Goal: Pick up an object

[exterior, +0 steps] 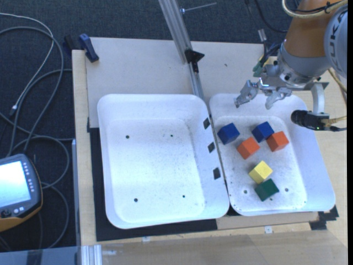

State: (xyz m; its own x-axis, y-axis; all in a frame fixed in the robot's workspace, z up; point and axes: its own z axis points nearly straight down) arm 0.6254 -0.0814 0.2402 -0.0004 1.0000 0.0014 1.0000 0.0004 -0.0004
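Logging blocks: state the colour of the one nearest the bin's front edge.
Dark green block, clearest in the camera view.

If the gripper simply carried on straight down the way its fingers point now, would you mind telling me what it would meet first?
Probably the bare floor of the right-hand shallow white bin near its far rim. The two-finger gripper hangs over that end, open, and the nearest block, the blue wooden cube, lies nearer the camera and left. Depth is hard to judge.

One fixed camera overlooks both bins (110,106) obliquely.

two blue cubes (228,133), two orange cubes (248,147), one yellow cube (260,171), one green cube (267,190), two bins (110,148)
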